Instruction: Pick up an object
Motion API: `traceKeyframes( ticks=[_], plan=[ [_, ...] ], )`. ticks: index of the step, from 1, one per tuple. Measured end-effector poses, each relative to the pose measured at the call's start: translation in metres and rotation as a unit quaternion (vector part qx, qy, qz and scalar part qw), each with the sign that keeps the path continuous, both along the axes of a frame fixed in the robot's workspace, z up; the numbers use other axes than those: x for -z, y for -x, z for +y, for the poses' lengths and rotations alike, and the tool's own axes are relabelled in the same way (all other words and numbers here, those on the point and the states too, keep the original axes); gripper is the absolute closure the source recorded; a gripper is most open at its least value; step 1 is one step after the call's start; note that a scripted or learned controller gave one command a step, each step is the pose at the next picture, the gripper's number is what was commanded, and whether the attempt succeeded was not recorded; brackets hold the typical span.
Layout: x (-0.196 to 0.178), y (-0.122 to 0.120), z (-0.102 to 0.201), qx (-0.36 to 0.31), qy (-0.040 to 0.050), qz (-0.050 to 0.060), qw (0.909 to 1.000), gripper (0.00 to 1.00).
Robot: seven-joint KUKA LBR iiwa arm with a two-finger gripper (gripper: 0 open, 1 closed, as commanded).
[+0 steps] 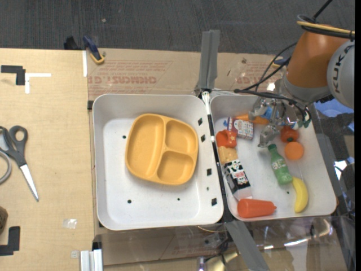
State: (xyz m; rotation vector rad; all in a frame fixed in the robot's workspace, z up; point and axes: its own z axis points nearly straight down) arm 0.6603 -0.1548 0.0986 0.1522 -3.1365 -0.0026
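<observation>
Over the right bin (322, 151), the grey arm with its orange band (316, 55) reaches in from the right, its gripper (272, 130) hanging low near the bin's back wall. From this angle I cannot tell whether the fingers are spread or pressed together, and nothing is plainly seen between them.

Just below the gripper lies a green bottle (280, 165), tilted, with an orange ball (293, 150) beside it and a small red fruit (289, 134) just above that. A yellow banana (300, 194) rests near the front right corner, and an orange-red carrot-shaped toy (256, 208) lies along the front wall. Toward the bin's left side sit a red-and-white carton (243, 129), a red block (225, 138), an orange-brown piece (227, 153) and a black-and-white packet (237, 175).

The left bin (113, 202) holds a yellow divided plate (162, 149), lying flat near its middle.

On the wooden surface (51, 151) at far left, a pair of grey-handled scissors (21, 157) lies well apart from both bins.
</observation>
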Motion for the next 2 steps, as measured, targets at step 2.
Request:
traceKeyframes(
  ticks=[2],
  plan=[
    [0.002, 0.017, 0.054, 0.039, 0.0007, -0.007, 0.9992, 0.0]
  ],
)
